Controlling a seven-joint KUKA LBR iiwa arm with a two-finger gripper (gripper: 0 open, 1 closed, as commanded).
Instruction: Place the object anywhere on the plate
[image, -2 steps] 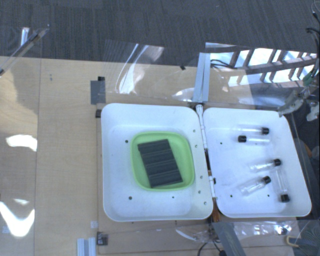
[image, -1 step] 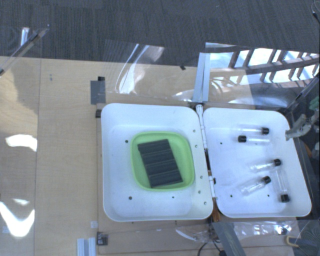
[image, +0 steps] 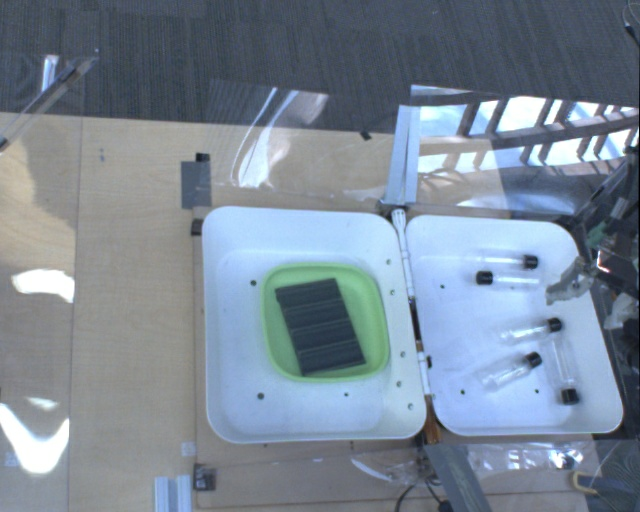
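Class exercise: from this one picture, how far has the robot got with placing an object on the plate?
Done: a dark ridged block already lies on the green plate in the left bin. In hand: nothing visibly; the hand sits at the right bin's far edge. Left: five clear capped tubes lie in that bin, if more must move.

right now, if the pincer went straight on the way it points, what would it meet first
Likely the clear plastic tube with a black cap lying nearest it in the right white bin. The pincer points left from the bin's right edge, though its height above the floor is unclear.
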